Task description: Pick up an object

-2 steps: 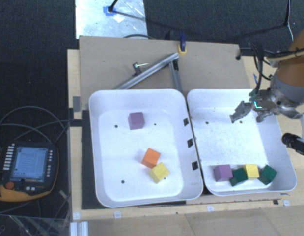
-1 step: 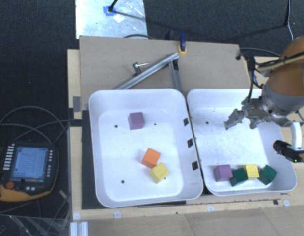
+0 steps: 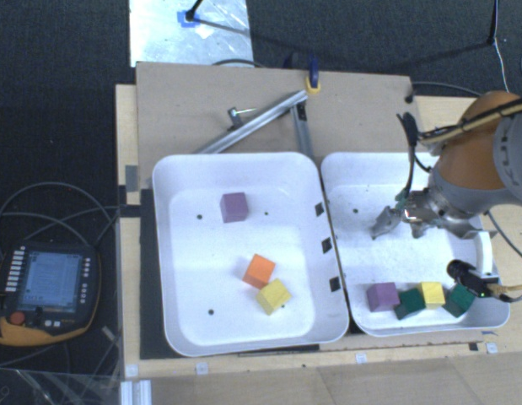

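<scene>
Here nothing is held by the gripper point(image 3: 401, 221), spread over the right bin point(image 3: 362, 175); the clustered blocks point(image 3: 419, 299) could be missed.

A teach pendant point(image 3: 43, 292) is lying on the dark floor left of the bench, cables looping round it; a foil sheet point(image 3: 190, 19) is sitting beyond the cardboard point(image 3: 345, 108)

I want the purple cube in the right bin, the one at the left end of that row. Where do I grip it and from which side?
Come straight down on the purple cube. Put the fingers on its far and near faces, toward the top and bottom of the view. Those look free, though the near one sits close to the right bin wall. Its right face touches the dark green block, so a left-right pinch would likely catch that.
</scene>
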You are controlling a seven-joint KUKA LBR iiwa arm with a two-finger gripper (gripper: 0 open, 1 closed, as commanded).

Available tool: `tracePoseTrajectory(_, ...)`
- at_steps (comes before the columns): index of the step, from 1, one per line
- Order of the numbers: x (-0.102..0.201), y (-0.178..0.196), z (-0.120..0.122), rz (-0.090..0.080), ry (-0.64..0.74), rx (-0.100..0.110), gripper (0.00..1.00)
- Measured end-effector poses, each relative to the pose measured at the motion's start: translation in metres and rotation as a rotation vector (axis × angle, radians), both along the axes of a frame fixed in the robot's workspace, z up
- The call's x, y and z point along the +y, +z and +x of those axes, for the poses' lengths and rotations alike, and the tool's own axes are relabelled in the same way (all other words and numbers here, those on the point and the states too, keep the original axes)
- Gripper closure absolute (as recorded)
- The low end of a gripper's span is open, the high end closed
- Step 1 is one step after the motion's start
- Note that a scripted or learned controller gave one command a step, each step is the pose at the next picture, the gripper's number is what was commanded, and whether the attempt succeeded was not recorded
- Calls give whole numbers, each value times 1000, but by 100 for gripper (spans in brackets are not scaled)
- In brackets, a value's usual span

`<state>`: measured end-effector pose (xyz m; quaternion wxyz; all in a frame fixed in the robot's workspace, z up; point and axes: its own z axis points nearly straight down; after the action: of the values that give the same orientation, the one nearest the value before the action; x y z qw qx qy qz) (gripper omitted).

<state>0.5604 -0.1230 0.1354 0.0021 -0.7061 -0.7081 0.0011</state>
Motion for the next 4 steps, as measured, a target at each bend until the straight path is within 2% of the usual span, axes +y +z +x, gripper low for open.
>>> tracePoseTrajectory(1, 0, -48, 0, -1, 0, -2, 0)
tracePoseTrajectory(2, 0, -34, 2, -2, 2, -9, 100)
tracePoseTrajectory(4, 4, 54, 3, -2, 2, -11, 100)
